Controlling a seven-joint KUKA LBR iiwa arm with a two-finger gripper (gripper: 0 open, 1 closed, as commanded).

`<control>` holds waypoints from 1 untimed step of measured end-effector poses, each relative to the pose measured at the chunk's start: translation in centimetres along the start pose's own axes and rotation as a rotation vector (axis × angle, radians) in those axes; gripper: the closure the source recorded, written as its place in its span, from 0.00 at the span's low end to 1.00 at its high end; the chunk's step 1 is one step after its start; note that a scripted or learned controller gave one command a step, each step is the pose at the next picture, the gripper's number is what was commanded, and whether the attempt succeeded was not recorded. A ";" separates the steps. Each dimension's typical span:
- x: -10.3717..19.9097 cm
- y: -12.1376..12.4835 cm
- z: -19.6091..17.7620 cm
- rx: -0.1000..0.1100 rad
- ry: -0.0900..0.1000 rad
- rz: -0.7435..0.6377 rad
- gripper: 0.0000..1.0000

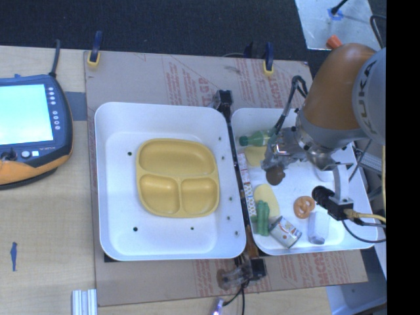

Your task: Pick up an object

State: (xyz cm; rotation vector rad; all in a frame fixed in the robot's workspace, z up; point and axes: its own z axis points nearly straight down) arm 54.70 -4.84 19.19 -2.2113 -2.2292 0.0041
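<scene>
Gripper [275, 166] hangs low over the right bin [298, 245], right of centre in the frame; its opening and any hold cannot be told.

Detail: judged best to descend squarely on one separated item. A brown pretzel-shaped toy [303, 207] lies below it, lower right, apart from a green bottle [261, 216] and small can [285, 232]. A yellow divided tray [177, 176] fills the left bin [108, 195].

Yellow tray [177, 177] (left bin [111, 176])
</scene>
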 end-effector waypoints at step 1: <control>3.6 1.6 -5.1 -0.001 0.002 0.004 1.00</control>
